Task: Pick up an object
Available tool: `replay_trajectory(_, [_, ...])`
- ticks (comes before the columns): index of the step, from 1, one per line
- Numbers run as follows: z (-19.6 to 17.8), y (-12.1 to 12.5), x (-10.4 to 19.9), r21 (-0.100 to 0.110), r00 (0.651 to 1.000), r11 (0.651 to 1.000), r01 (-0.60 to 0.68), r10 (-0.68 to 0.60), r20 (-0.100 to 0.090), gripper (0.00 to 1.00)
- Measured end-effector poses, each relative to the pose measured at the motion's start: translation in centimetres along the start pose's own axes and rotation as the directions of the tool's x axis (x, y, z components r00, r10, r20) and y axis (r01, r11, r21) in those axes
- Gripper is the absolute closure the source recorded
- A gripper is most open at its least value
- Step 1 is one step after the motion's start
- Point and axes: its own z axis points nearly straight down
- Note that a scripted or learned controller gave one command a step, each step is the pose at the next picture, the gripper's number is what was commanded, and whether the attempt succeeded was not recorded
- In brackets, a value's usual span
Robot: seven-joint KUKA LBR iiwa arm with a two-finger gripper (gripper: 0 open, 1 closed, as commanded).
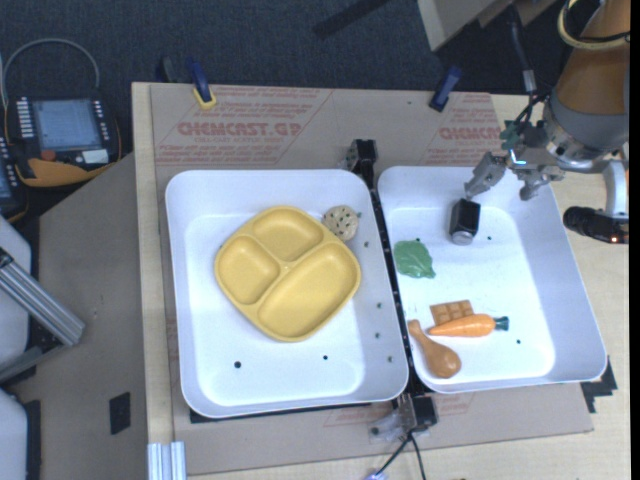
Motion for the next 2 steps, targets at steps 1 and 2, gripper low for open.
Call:
replay_trajectory(1, [5.9,0.7,0.4,0.003,1.0,1.0,0.002,-0.002,-0.001,0.0])
replay_trajectory(2, [11.2,1.2,1.2,0.004,1.0,1.0,0.001,-0.001,-0.002,0.0])
